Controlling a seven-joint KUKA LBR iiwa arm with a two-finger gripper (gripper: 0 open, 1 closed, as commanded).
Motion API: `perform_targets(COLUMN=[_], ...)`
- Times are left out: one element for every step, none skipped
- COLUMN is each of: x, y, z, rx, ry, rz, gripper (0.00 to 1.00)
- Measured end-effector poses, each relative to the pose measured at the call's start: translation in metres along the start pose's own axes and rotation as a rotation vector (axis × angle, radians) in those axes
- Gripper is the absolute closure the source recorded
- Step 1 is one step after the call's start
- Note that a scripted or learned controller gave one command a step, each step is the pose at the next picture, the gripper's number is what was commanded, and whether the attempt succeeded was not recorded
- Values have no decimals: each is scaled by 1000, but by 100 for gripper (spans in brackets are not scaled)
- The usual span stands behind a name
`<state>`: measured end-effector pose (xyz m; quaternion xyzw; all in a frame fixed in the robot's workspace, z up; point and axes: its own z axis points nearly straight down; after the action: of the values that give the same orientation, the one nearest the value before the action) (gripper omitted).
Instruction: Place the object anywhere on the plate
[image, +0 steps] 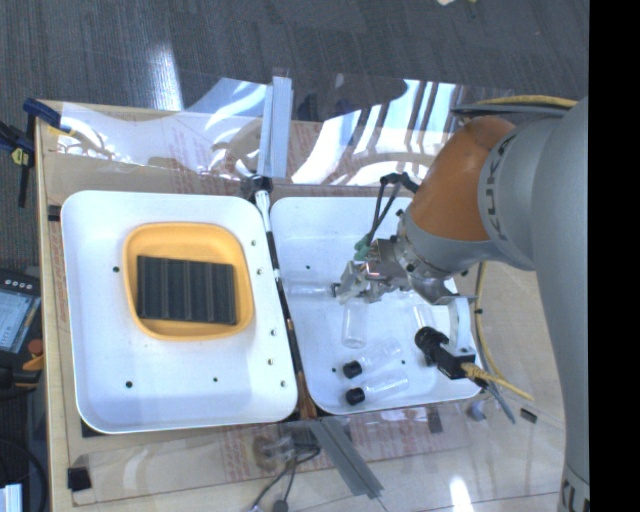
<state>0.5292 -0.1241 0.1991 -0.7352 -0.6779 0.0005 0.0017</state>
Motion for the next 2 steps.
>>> perform_targets(x=[56, 104], y=[34, 55], z=[8, 8], rx=[0, -1], ry=[-1, -1], rz=[-111, -222], gripper=[100, 100])
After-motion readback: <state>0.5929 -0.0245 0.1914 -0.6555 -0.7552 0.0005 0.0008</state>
